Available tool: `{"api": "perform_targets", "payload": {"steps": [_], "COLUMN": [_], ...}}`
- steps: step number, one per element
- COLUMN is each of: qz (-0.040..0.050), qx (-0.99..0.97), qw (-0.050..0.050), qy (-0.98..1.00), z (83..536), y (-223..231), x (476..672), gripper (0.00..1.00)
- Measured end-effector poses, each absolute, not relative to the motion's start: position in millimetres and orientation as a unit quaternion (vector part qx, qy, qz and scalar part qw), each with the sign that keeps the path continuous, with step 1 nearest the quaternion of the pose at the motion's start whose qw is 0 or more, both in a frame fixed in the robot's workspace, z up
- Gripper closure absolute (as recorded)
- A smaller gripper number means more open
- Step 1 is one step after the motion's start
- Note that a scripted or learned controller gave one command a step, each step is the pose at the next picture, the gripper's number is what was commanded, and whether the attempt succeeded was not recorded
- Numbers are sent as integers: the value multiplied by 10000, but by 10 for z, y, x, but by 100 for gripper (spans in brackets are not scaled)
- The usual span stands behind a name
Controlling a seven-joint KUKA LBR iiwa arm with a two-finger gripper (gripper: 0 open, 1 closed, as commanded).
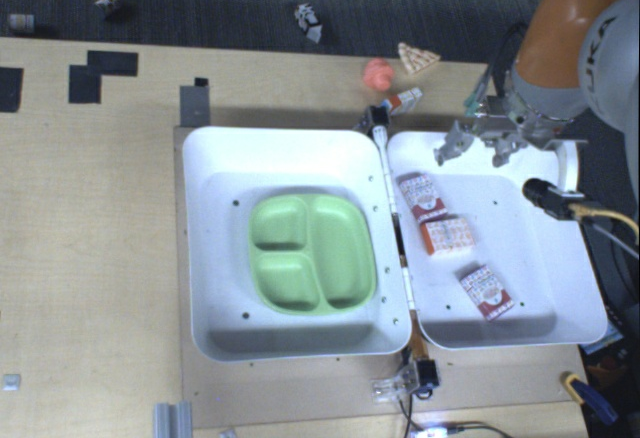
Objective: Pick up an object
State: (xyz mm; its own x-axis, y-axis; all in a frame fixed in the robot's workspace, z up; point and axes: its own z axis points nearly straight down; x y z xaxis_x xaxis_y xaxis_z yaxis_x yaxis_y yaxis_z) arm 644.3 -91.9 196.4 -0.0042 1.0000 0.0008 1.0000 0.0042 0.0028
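The arm (575,36) comes in from the right. Its jaws hang over the back edge of the right bin (560,271). The two fingers (448,148) stand apart, so the jaws are wide, and nothing is between them.

Three small packs lie in the right bin. Each one is red and white. The back pack (419,193) is near the bin's left wall. The middle pack (447,234) is just in front of it. The front pack (486,291) lies a bit more to the right and is tilted. All three are flat on the bin floor, in front of the jaws and not touching them.

The left bin (215,176) holds a green tray (312,251) with three parts.

On the wood surface (90,246) behind the bins sits a pink ball (379,75). Beside it is a toy pizza slice (418,58). A small tube (403,102) lies near the back corners where the bins meet.
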Motion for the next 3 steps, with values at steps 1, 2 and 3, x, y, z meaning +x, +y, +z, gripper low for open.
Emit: {"api": "perform_targets", "payload": {"steps": [1,2,3], "qz": [36,58,56], "qx": [7062,7059,7058], "qw": [40,63,60], "qy": [7080,7082,7084], "z": [969,1084,1082], "y": [-1022,-1014,-1014], "x": [5751,5771,5769], "gripper": [0,100,0]}}
